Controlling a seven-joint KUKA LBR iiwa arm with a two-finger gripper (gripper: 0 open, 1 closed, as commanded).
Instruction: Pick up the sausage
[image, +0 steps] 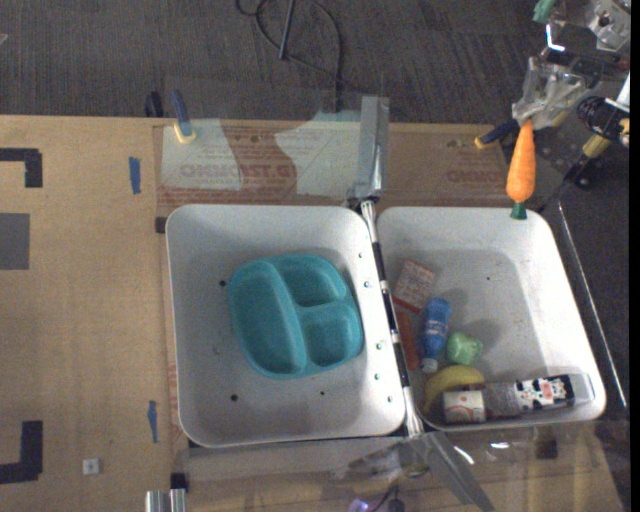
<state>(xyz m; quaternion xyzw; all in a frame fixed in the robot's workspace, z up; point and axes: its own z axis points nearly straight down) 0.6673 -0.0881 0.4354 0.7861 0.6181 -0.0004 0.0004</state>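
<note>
Camera view: my gripper hangs at the far right, above the far rim of the right bin. It is clenched on a carrot, which dangles upright from it with the orange body uppermost and the green end pointing down at the bin's far edge.

The sausage is well apart from me. It is a slim reddish piece lying flat in the right bin, hard against that bin's left wall. Its long axis runs far to near along the wall, and the near end leans slightly to the right. I cannot tell one end from the other.

A pinkish packet lies just beside its far end, and a blue bottle lies just to its right, roughly parallel. Further right is a small green item. Nearer are a banana, a small carton and a black-and-white patterned bottle along the near wall.

The left bin holds a teal divided plate.
</note>
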